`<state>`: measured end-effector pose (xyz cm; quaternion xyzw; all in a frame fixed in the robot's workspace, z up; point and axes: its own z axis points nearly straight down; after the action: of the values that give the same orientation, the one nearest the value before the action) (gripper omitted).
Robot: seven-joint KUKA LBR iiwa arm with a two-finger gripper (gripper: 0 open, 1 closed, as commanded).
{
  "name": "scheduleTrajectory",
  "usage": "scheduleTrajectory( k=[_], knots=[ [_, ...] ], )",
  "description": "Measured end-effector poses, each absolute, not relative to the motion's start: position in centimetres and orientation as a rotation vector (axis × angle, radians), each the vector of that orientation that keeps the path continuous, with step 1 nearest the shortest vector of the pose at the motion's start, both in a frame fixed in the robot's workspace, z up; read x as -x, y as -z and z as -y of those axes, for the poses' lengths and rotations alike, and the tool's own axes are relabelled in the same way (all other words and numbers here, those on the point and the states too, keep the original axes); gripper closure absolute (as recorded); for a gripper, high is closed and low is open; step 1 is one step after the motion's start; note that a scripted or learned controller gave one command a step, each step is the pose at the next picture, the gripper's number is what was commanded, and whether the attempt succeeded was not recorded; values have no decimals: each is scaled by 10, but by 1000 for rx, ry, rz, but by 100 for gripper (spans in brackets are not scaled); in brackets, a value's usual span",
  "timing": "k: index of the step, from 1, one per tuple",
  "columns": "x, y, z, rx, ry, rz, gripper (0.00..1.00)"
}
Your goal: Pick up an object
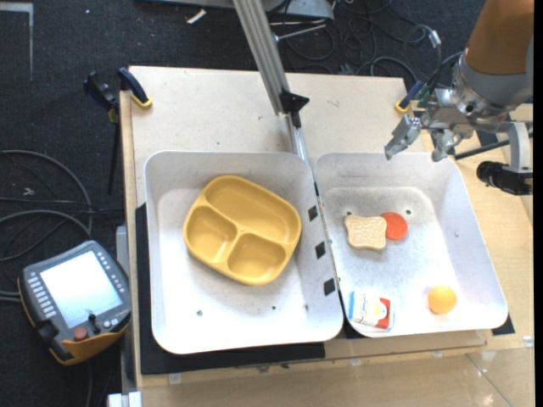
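Note:
My gripper [417, 146] hangs above the far edge of the right bin [475, 219], its two fingers spread open with nothing between them. Below it in that bin lie a slice of toast [366, 232] and a red round piece [395, 225] touching the toast's right side. An orange ball [441, 299] rests near the front right corner. A small white carton with red and blue print [371, 311] lies at the front edge. All of these sit well in front of the gripper.
The left bin [161, 227] holds a yellow divided plate [243, 228]. A slanted metal bar [265, 49] crosses the back of the bench down to the seam between bins. A teach pendant [72, 299] lies left of the bench.

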<state>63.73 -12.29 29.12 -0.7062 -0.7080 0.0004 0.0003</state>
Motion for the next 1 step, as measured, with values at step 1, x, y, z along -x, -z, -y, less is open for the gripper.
scheduleTrajectory(
  k=[1],
  knots=[
    [-637,-291,123,2218,-2,2224,0]
  ],
)
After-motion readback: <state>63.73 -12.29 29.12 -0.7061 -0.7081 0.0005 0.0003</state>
